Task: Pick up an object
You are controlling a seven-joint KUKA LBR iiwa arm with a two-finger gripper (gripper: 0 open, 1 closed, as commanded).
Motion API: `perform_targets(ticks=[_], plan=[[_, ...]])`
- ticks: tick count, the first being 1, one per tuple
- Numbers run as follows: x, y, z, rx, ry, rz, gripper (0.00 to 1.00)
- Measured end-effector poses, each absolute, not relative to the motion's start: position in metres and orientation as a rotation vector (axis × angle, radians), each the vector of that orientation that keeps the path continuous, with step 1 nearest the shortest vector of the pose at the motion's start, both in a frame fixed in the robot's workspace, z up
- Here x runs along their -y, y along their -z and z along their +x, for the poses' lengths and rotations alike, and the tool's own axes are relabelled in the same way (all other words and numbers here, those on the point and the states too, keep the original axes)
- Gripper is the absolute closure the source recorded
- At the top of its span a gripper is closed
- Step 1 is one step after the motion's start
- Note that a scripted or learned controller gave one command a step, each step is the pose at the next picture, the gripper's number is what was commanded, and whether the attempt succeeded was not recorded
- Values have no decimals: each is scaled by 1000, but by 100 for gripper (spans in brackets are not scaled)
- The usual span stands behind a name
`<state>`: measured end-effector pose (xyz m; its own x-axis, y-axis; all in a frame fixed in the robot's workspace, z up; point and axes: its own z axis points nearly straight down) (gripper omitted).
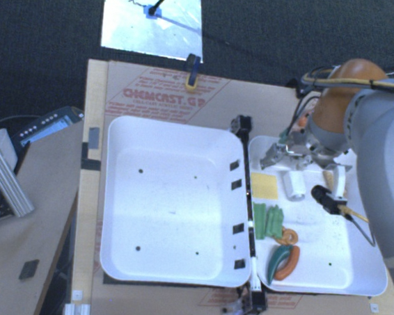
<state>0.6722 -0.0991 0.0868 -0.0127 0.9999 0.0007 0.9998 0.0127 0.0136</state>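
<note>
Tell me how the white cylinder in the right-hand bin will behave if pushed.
The white cylinder lies on its side, so a sideways nudge would probably roll it. Its surface looks smooth, so it may slip in a grip. It looks small, likely light.

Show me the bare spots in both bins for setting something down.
The left bin has bare floor from wall to wall. In the right bin, a free patch lies between the orange ring and the near right corner. Its divider side is crowded: yellow square, green piece, teal-and-orange piece; the gripper hangs by the white cylinder at the far end.
</note>
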Motion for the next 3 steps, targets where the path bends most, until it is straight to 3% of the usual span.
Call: perform_targets(ticks=[1,2,3], plan=[[115,-84,601,-2223,5,2225,0],[160,-85,606,-2217,0,2221,0],[111,-86,673,-2227,-9,2206,0]])
